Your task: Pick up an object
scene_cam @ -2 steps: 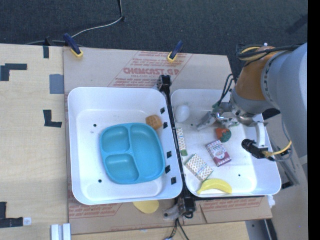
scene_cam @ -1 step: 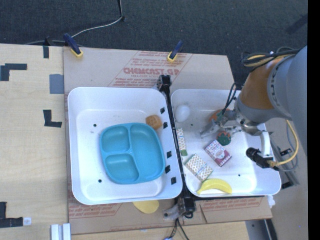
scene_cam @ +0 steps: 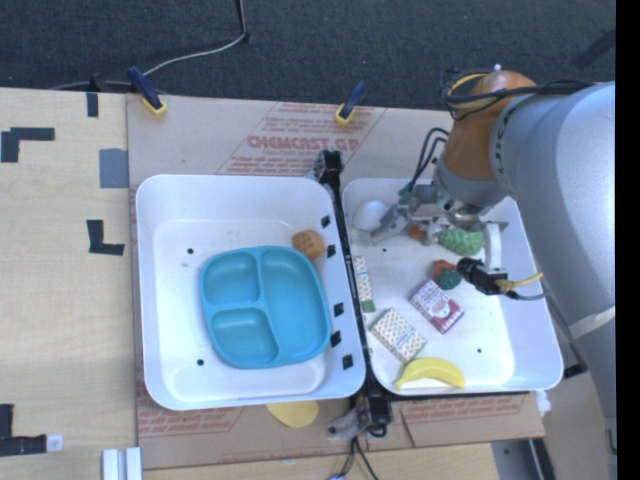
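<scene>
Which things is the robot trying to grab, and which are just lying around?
For the job:
gripper
banana
red-and-white packet
checked box
green toy

Just lying about:
blue divided plate
small orange block
yellow thing under the left bin
clamps

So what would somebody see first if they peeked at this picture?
Probably the big grey robot arm with its orange band, reaching in from the right over the right bin. Next, the bright blue divided plate lying in the middle of the left bin, with a small orange-brown piece beside its top corner. Then the yellow banana at the right bin's near edge.
</scene>
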You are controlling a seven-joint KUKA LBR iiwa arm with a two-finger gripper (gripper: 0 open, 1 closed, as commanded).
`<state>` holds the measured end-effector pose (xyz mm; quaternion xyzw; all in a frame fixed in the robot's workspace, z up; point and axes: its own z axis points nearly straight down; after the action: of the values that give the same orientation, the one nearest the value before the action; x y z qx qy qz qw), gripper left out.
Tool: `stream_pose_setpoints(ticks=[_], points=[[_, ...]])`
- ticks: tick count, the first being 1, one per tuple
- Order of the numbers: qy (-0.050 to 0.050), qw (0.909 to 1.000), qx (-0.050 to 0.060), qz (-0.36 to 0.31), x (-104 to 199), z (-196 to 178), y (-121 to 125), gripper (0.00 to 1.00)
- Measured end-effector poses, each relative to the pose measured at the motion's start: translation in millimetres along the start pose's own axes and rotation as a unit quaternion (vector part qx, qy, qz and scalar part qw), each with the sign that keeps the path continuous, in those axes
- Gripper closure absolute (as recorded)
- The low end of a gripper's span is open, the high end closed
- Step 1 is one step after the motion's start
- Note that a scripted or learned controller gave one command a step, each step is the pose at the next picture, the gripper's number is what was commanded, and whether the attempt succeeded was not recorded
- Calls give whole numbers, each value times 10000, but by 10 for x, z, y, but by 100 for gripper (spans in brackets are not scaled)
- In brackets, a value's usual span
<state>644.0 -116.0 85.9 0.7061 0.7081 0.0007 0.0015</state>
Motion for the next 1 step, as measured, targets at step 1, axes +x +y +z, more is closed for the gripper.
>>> stream_pose_setpoints(ticks=[1], points=[[-5, 10000, 8, 6, -260, -547, 249, 0]])
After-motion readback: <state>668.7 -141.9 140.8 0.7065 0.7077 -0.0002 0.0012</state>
